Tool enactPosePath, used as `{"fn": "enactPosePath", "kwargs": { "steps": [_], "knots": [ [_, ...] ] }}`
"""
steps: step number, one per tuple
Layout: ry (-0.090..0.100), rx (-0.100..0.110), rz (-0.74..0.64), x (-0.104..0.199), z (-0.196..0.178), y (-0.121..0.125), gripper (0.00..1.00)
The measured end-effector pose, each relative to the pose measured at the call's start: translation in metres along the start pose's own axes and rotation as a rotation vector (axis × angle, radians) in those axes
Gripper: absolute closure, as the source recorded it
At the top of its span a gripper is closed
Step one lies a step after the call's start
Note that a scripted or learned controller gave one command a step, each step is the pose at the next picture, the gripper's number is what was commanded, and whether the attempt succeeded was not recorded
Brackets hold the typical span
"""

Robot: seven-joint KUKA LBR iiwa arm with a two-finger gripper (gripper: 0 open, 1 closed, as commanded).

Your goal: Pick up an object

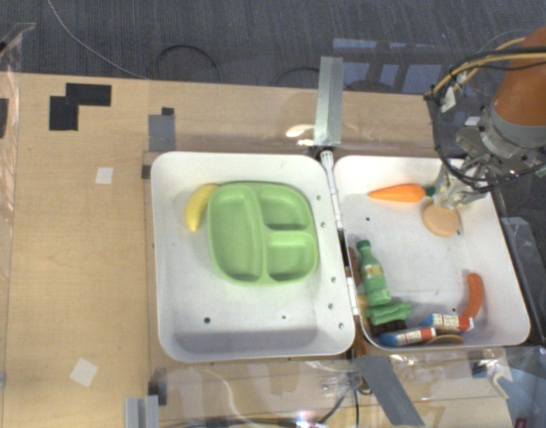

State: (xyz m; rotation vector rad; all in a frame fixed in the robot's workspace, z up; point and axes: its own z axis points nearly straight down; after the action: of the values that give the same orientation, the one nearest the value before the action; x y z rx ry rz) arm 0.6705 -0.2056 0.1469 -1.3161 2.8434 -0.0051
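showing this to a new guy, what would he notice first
Probably the big green divided plate in the left bin, with a banana beside it. Next the orange carrot at the back of the right bin, close to the gripper.

Two white bins: left bin (175, 328), right bin (514, 301). Left holds one green divided plate (260, 232) and one banana (198, 207). Right holds one carrot (396, 193), one tan disc (441, 220), one green bottle (373, 276), one sausage (472, 297), plus a small pile at the bottom edge, uncountable.

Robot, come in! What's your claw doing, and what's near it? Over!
Gripper low at right bin's far edge, grip state unclear. Carrot and tan round piece right beside it. Nothing blocking.
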Motion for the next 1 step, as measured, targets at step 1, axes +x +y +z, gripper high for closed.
{"fn": "enactPosePath", "kwargs": {
  "steps": [1],
  "knots": [
    [-0.008, 0.015, 0.202, -0.0048, -0.1326, -0.0005, 1.00]
  ]
}}
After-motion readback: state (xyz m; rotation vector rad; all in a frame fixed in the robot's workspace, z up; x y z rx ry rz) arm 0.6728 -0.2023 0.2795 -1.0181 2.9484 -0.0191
